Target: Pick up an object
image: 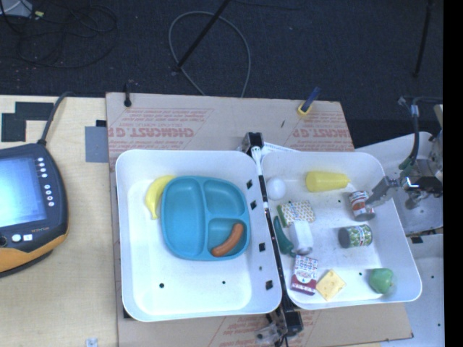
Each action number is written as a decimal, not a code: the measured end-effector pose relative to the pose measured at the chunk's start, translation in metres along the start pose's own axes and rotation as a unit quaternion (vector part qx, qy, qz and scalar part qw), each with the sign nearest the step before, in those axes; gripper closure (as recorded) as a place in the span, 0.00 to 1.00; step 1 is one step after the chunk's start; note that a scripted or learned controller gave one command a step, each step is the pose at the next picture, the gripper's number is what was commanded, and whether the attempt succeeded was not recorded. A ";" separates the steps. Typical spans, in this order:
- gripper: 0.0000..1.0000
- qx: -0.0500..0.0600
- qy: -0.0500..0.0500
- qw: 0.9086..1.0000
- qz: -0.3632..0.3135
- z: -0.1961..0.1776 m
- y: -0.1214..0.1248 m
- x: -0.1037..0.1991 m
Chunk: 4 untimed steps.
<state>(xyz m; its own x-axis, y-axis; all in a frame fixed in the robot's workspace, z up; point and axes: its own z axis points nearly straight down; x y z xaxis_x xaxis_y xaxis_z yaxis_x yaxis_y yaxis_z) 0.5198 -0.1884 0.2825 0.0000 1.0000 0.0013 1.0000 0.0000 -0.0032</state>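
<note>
While my end effector (372, 194) hangs beside the small can (357, 204), grip state I cannot tell, a crooked closing could roll it toward the right bin (405, 266) wall.

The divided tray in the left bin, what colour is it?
Blue. The tray shows clearly in the camera view, with a sausage in one compartment.

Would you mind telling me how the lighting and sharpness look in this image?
Camera view: soft overall, small labels unreadable; the white right-hand bin is bright, nearly washed out; the dark floor at the top is underexposed; the tablet's glowing blue screen blooms; the blue divided plastic plate casts little shadow.
</note>
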 end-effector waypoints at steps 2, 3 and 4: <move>0.00 -0.003 -0.001 1.000 -0.002 0.168 0.059 -0.025; 0.00 0.001 0.001 1.000 0.002 0.196 0.015 0.009; 0.00 -0.005 -0.002 1.000 -0.002 0.134 0.106 0.005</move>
<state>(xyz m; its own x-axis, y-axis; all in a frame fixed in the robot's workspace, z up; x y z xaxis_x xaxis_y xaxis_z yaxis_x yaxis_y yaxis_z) 0.6253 -0.1829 0.1483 -0.0036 1.0000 -0.0024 1.0000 0.0036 0.0075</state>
